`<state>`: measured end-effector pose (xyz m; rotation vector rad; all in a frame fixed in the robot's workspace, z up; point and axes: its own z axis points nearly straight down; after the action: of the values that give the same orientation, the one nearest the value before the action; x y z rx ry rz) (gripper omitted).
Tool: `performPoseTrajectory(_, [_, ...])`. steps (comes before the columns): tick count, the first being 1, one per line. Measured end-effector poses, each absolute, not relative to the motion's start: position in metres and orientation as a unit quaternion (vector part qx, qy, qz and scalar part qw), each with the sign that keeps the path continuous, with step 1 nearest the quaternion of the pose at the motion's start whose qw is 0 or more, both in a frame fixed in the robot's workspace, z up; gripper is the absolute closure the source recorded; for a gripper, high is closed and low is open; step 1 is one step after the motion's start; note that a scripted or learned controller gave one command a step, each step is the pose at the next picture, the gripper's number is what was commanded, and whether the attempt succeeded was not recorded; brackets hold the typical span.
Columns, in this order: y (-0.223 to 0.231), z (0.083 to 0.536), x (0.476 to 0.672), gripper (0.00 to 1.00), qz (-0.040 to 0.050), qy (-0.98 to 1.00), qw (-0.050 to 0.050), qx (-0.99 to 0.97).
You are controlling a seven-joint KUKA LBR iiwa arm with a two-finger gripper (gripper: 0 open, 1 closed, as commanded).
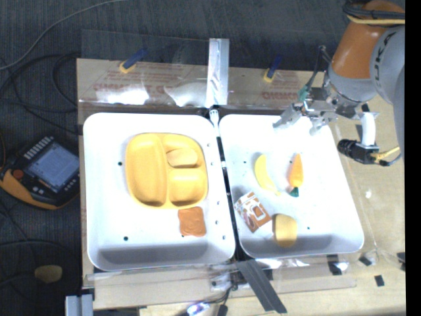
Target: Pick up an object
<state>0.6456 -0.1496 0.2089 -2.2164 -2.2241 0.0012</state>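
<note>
The carrot (296, 170) lies in the right bin (342, 203), just beside the banana (264, 172). A small packet (252, 211) and a yellow block (285, 229) lie nearer the front. The tool (304, 119) hangs over the bin's back edge, its fingers spread wide and pinching nothing. The left bin (105, 196) holds a yellow tray (148, 173).

Grey arm (388, 51), orange wrist band (358, 41), metallic tool (304, 118)
</note>
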Motion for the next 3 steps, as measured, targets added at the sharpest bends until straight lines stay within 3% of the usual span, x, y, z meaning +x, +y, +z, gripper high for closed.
performPoseTrajectory(1, [-0.125, 0.096, 0.634, 0.00, -0.0003, -0.811, 0.000, -0.585])
performPoseTrajectory(2, [-0.107, 0.090, 0.599, 0.00, -0.0013, -0.866, -0.008, -0.500])
performPoseTrajectory(3, [-0.106, 0.101, 0.600, 1.00, -0.0037, -0.866, -0.008, -0.500])
